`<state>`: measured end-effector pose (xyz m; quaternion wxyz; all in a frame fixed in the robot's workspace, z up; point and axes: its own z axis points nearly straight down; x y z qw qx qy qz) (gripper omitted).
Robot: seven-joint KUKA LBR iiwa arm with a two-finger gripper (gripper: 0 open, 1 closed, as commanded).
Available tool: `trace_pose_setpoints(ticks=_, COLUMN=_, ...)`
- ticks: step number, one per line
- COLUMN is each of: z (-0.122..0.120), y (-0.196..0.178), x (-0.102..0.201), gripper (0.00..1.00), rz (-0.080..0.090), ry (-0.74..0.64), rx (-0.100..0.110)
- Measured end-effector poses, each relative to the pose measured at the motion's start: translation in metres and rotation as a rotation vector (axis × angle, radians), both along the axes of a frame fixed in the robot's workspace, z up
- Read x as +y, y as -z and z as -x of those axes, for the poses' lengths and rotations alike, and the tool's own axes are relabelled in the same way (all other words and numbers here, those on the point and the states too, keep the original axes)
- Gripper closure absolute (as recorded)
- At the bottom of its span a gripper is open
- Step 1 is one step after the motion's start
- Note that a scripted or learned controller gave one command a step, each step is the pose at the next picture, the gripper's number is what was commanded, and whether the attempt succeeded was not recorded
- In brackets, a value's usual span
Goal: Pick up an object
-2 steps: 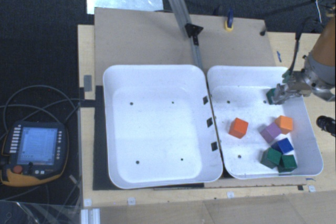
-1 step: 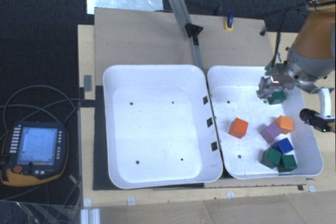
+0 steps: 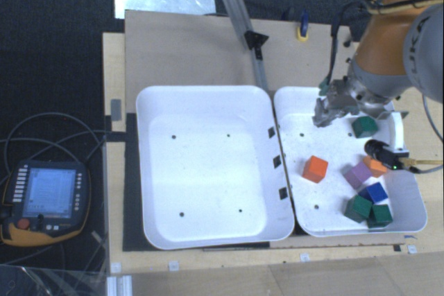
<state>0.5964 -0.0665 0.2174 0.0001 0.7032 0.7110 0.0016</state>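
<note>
You see small hard-edged cubes lying in the right bin: an orange cube alone mid-floor, a green cube beside the gripper, and purple, blue and dark green ones clustered at the near right corner. The arm bends down from the right, gripper low over the bin's far end.

Arm cut off at right edge; claw fingers too blurred to read.
</note>
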Motion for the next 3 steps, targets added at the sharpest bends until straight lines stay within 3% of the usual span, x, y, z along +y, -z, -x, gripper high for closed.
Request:
trace_pose_setpoints(ticks=1, z=-0.005, y=-0.005, x=0.061, gripper=1.00, rz=0.000, ry=-0.001, rx=0.000)
trace_pose_setpoints(ticks=3, z=-0.021, y=-0.012, x=0.151, gripper=1.00, rz=-0.001, ry=0.001, rx=0.000)
